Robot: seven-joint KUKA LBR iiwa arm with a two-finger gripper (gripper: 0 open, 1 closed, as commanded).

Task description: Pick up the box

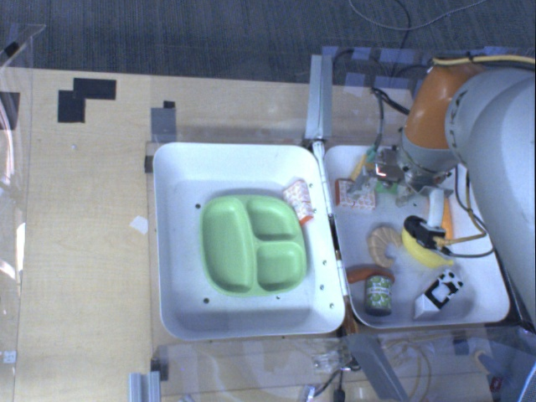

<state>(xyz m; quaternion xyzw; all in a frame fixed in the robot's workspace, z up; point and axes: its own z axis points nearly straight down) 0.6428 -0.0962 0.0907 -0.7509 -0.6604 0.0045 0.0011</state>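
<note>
In the right bin (494, 308), a small flat box (355, 193) with a red and white print lies near the back left corner. A second small box (441, 291), white with black squares, rests by the bin's front right. My gripper (388, 172) hangs low over the back of the right bin, just right of the printed box and close to it. The grey arm with its orange band (435, 99) reaches down from the upper right. The gripper's dark body and cables hide its tips, and I see nothing held in it.
The right bin also holds a yellow banana-like toy (423, 248), a round tan object (385, 241), a green can (378, 293), a red piece (365, 272) and an orange stick (448, 216). The left bin (176, 308) holds a green divided plate (254, 244) and a small packet (297, 199).
</note>
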